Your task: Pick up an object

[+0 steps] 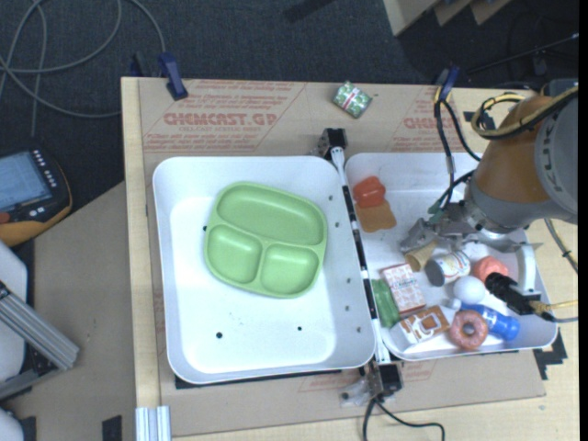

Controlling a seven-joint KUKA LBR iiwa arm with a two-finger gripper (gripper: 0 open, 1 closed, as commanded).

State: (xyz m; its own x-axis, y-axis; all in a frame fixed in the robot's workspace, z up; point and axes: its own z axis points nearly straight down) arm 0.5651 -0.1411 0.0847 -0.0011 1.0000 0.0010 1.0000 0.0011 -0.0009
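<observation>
While the hand (424, 235) hangs low in the right bin (413, 168), its grip state cannot be told; objects lie beside it, a small jar (448, 266) nearest.

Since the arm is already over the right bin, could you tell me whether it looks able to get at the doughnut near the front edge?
Probably yes. The doughnut lies uncovered on top in the right bin, though a blue bottle touches its side and may crowd the end effector.

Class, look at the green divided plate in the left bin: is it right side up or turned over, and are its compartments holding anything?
Right side up and bare. The green divided plate lies flat in the left bin, three hollows facing up, nothing in them.
</observation>
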